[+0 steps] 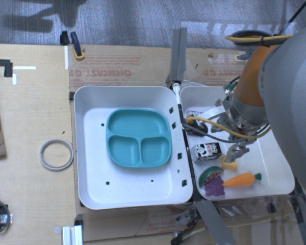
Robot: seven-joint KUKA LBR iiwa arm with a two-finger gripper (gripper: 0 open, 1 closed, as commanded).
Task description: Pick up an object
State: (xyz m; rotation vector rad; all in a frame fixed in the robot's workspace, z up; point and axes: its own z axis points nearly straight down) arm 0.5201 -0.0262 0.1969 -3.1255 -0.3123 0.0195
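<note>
While the grey arm with its orange band (252, 75) reaches in from the right over the right-hand shallow white bin (275, 180), its tool (238, 149) hangs low above that bin's middle, just beside a small pale yellow block (229, 163); whether the tool is open or closed, and whether it has hold of anything, cannot be told from this slant, since cables and the wrist hide much of it. Near the tool lie the candidate objects: a small black-and-white patterned box (207, 150) to its left, an orange carrot-shaped toy with a green tip (242, 179) on the near side, and a purple lump (213, 187) touching a round green-rimmed piece (210, 174) at the near left corner. A yellow cable (211, 121) loops from the wrist across the far part of the bin. The left-hand shallow white bin (86, 137) holds a teal plastic plate with three compartments (139, 138), lying flat in its middle. Left of both bins, on the pale wooden worktop (30, 106), rests a grey ring (56, 154), well apart from the bins' contents. A strip of printed brown cardboard (117, 65) lies along the far side of the bins.
</note>
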